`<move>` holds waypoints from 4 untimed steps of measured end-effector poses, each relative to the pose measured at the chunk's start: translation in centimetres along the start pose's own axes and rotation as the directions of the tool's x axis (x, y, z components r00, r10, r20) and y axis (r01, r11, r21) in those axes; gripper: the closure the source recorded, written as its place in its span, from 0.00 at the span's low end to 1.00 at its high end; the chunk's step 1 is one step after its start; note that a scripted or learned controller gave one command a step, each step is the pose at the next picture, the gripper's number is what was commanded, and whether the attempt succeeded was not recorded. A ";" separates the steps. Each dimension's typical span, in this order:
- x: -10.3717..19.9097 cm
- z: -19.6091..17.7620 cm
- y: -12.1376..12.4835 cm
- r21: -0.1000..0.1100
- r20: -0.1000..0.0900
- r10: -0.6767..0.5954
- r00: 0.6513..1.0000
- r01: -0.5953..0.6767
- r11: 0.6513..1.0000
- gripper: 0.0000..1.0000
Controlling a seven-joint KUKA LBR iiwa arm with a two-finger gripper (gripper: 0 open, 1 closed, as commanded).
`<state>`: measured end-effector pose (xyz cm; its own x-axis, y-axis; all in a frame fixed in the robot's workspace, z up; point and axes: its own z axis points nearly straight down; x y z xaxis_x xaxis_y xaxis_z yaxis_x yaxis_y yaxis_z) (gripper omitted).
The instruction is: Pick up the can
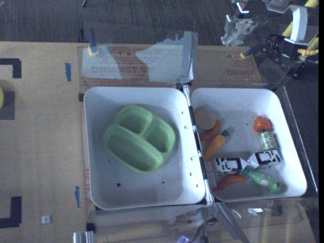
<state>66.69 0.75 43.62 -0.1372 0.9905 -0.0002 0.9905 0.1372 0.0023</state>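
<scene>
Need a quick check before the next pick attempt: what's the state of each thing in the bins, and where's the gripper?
Gripper: raised, outside the bins, beyond the right bin's far edge.
Green plate: lying flat in the left bin, compartments up.
Can: on its side in the right bin, untouched.
Green bottle: lying down near the front wall.
Carrot: lying by the divider.
Right bin: holding several small items.

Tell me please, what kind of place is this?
Probably a robotics lab workbench, not a home. Two white bins sit side by side on a wooden bench marked with blue tape, and a gripper hangs above toy food such as a carrot.
</scene>
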 end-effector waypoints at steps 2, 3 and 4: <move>-1.1 0.0 -1.6 0.003 0.001 0.174 0.985 -0.174 0.985 1.00; 6.8 0.1 0.6 -0.001 -0.001 0.213 0.977 -0.213 0.977 1.00; 13.6 0.1 1.8 -0.001 -0.001 0.199 0.980 -0.199 0.980 1.00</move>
